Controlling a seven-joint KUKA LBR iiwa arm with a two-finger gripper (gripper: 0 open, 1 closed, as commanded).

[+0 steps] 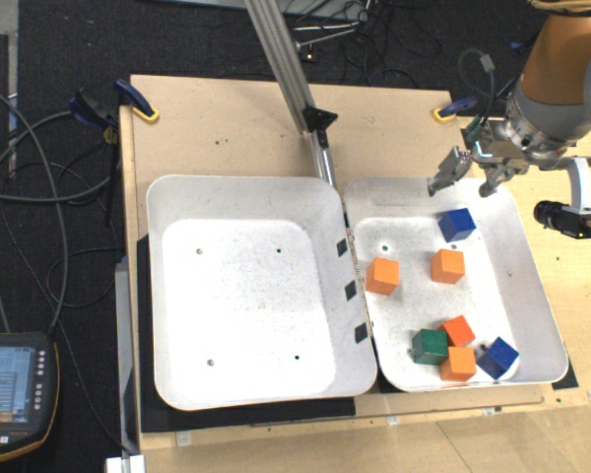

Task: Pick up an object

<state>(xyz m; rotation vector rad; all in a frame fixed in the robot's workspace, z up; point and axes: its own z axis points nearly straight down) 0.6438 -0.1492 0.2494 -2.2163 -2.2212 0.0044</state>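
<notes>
Camera view: my gripper [467, 176] hangs open and holding nothing at the upper right, over the right bin [532, 294]'s far edge. Blue cube [456, 224] lies just below it, apart, turned slightly askew; no clear long axis. Orange cubes [382, 275] sit lower. Left bin [167, 264] on wooden bench [227, 116].

Arm [561, 57] cut off by frame edge at 2 o'clock. Handheld screen [10, 392] cropped at 8 o'clock. Green block [431, 347] partly hidden behind orange block [459, 363].
</notes>
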